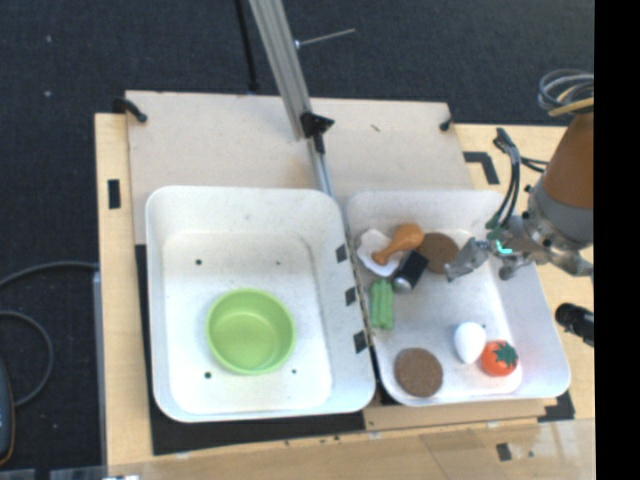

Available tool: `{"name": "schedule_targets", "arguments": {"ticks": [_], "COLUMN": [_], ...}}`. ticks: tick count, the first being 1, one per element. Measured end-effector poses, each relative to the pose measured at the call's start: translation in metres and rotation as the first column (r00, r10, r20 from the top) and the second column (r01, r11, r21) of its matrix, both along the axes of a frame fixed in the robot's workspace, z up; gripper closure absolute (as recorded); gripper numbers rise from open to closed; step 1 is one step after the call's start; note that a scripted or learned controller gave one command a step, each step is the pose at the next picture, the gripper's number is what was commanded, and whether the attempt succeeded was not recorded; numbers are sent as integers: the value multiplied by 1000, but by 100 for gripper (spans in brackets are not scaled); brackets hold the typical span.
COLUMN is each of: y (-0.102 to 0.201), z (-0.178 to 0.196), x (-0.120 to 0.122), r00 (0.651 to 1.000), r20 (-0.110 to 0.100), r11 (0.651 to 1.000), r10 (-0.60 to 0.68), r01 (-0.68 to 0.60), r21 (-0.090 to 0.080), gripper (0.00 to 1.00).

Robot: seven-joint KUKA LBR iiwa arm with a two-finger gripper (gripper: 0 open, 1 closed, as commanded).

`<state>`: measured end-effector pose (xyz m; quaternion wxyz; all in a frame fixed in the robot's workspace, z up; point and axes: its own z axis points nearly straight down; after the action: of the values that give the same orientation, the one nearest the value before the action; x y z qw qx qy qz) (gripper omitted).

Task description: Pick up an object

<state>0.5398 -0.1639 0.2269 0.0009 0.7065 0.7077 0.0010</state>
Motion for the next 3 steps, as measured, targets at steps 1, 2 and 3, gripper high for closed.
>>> {"name": "schedule_targets", "arguments": {"ticks": [1,2,3], "y": [1,-9,-11], "z": [-42,-90,-128], "x": [-1,2,2], "r00": [1000,1000,1000], "r20": [-6,-6,-3], "r11": [1000,1000,1000], "r10": [-3,-3,-3], "r01": [3,3,3], "r21": [-2,-2,-2], "gripper": [0,0,0]}}
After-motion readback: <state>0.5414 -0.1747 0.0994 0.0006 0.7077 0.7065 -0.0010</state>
